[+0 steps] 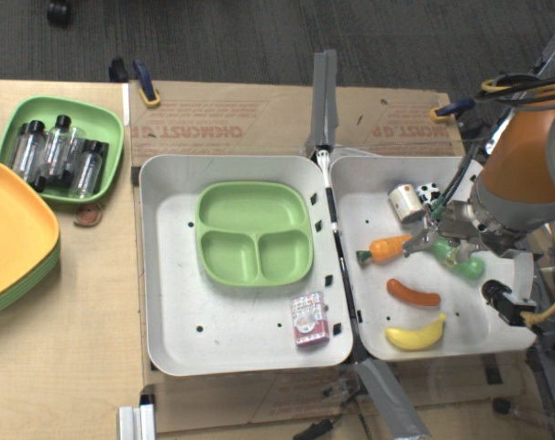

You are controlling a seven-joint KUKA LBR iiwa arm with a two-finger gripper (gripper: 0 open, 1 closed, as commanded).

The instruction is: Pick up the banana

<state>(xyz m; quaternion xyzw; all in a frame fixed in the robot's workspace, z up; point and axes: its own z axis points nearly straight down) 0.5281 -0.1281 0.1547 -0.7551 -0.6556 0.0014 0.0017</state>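
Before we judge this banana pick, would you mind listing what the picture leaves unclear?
- Tool: in the camera view it is small and cluttered against the carrot, so its opening is unreadable.
- Green item: partly under the arm, kind unclear.
- Pink packet: print too small to read.
- Banana lies in plain sight, apart from the tool.

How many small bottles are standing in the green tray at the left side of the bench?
4 bottles in the green tray, side by side: one at the left, the second, the third, the fourth at the right. More may be hidden behind these.
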